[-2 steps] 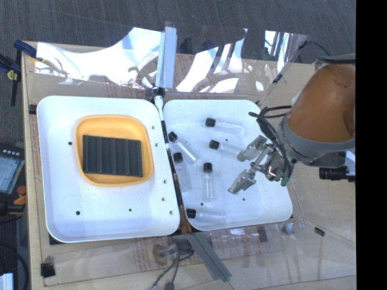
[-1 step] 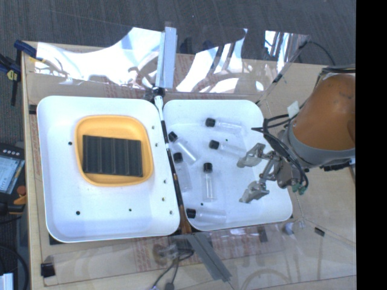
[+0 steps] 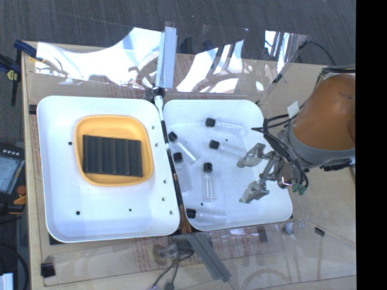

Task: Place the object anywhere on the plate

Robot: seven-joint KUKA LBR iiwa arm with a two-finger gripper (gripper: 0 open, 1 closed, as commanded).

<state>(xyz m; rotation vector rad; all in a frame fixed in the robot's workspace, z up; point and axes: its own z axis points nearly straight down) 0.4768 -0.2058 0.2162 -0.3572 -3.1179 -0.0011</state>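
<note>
A yellow plate (image 3: pixel 112 129) with a dark ridged centre lies in the left bin (image 3: pixel 54 210). Several clear vials with black caps are scattered in the right bin (image 3: pixel 275 209); one vial (image 3: pixel 208 180) lies near the middle, another vial (image 3: pixel 225 126) near the far wall. My gripper (image 3: pixel 252 176) hangs over the right part of the right bin, open, with its two metal fingers (image 3: pixel 250 158) spread apart. Between them only the white bin floor shows. The nearest vial lies to the gripper's left, apart from it.
A ridge (image 3: pixel 169 162) where the two bin walls meet separates the bins. The arm's orange band (image 3: pixel 326 110) and cables (image 3: pixel 284 156) overhang the right bin's right edge. Clear plastic sheeting (image 3: pixel 199 59) stands behind both bins.
</note>
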